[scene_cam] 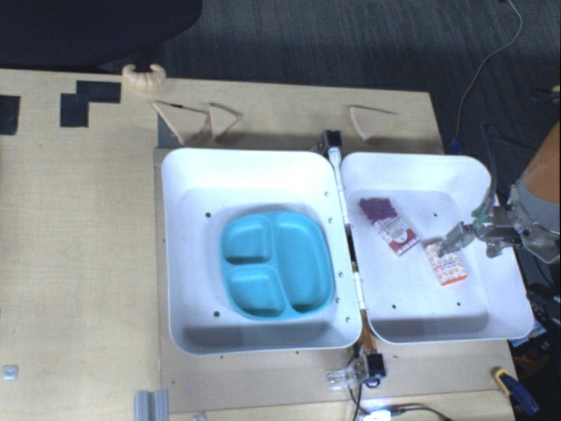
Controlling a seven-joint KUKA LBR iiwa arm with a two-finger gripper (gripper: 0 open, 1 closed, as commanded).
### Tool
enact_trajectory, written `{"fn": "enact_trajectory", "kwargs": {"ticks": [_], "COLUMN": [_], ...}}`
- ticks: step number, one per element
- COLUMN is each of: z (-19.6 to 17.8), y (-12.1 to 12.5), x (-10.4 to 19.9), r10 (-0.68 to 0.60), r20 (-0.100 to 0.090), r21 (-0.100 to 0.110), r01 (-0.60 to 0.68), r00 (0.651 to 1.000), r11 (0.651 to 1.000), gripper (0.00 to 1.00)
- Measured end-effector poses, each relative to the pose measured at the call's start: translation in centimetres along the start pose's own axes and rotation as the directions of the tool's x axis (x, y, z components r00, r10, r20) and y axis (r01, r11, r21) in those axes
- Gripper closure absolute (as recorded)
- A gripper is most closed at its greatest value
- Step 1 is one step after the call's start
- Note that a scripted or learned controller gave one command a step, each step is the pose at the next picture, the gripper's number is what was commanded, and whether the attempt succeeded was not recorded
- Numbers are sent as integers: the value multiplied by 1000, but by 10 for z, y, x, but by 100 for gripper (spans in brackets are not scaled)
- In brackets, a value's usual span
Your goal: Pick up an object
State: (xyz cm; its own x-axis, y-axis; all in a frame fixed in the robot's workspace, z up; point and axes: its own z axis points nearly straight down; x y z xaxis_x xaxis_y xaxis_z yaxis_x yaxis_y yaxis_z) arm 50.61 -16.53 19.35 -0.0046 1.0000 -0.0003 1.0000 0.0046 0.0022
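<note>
Camera view: gripper (pixel 452 238), grip unclear, over orange-white packet (pixel 448 266) beside purple-topped packet (pixel 387 222); blue tray (pixel 277 263) in left bin (pixel 188 191).

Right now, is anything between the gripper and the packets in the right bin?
Nothing visible. The gripper sits right above the orange-and-white packet; the purple-topped packet lies apart to the view's left, on the right bin floor.

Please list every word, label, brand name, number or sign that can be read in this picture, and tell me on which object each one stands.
No text can be read here.
Packet with purple top, right bin: red and white printing, too blurred to read.
Packet with orange markings, beside the end effector: printing too small and blurred to read.
Blue divided tray, left bin: no lettering visible.
Bench: black square marks, no letters.
</note>
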Motion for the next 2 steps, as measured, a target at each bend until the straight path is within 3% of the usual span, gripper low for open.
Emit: {"fn": "enact_trajectory", "kwargs": {"ticks": [1, 2], "z": [96, 84], "y": [-4, -2], "x": [-4, -5], "r10": [2, 2], "r20": [4, 8], "r21": [-10, -16], "r01": [-2, -2], "r00": [1000, 1000], "r11": [1000, 1000], "gripper": [0, 100]}}
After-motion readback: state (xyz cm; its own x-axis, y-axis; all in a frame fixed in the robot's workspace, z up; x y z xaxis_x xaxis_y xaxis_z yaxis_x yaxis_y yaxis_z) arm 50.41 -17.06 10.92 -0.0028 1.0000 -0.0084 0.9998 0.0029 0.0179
